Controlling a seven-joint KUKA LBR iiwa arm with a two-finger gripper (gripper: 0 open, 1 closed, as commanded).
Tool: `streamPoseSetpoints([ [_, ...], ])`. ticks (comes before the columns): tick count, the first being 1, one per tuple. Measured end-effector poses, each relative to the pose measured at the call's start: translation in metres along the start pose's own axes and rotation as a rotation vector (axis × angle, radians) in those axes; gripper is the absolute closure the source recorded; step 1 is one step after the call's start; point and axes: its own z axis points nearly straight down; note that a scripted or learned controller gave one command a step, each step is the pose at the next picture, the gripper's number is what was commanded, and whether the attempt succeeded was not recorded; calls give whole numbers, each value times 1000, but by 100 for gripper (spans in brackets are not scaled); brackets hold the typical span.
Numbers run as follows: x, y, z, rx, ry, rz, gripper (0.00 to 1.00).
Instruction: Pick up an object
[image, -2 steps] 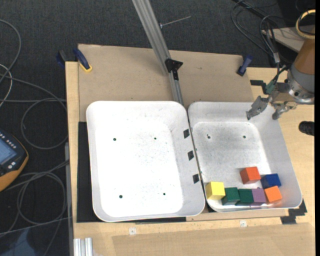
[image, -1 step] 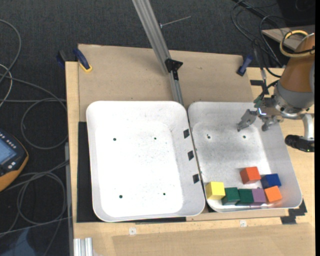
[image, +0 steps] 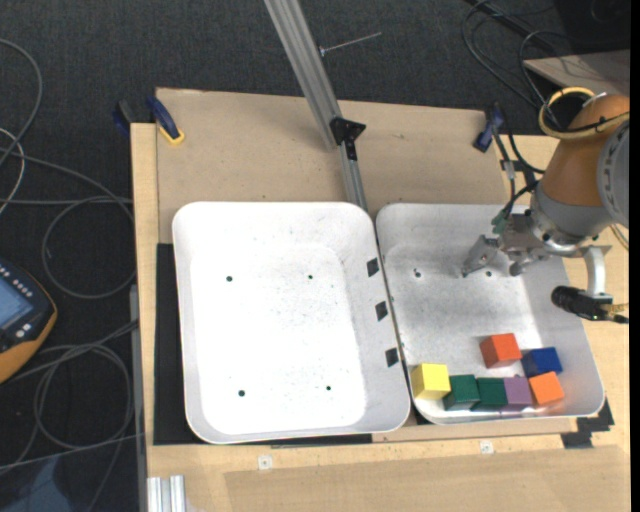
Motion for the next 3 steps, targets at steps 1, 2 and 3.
streamPoseSetpoints([
  [1, 0, 2, -15, -9, -1, 0, 100],
  [2, 3, -3, -63, -13, -3, 0, 100],
  [3, 5, 0, -128, -16, -5, -2, 100],
])
